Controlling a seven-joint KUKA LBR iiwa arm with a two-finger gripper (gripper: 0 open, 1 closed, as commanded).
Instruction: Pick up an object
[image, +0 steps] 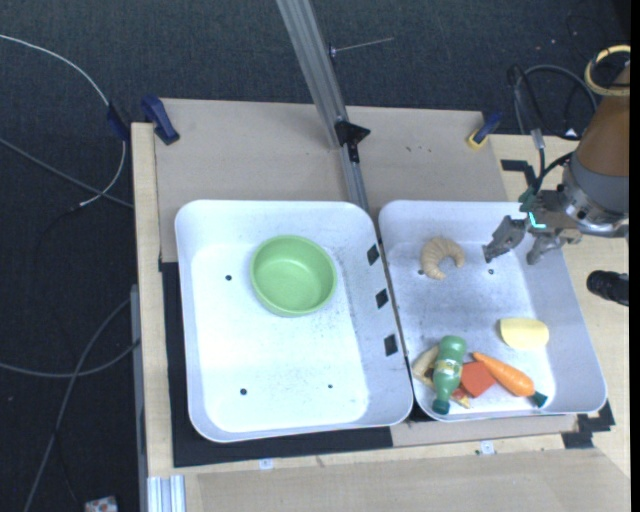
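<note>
My gripper (522, 246) hangs over the upper right part of the right bin (570, 300), fingers open with nothing between them. A tan croissant (440, 255) lies in that bin to the gripper's left. A pale yellow lemon-like piece (524, 333) sits lower down, below the gripper. At the bin's front edge lie an orange carrot (505, 374), a red piece (477, 380), a green bottle-shaped toy (447, 362) and a small yellowish item (426, 362), crowded together.
The left bin (215, 380) holds a green bowl (292, 274). A metal pole (322, 80) runs from the top down to the gap between the bins. Blue and yellow clamps (158, 118) sit at the bench's back corners.
</note>
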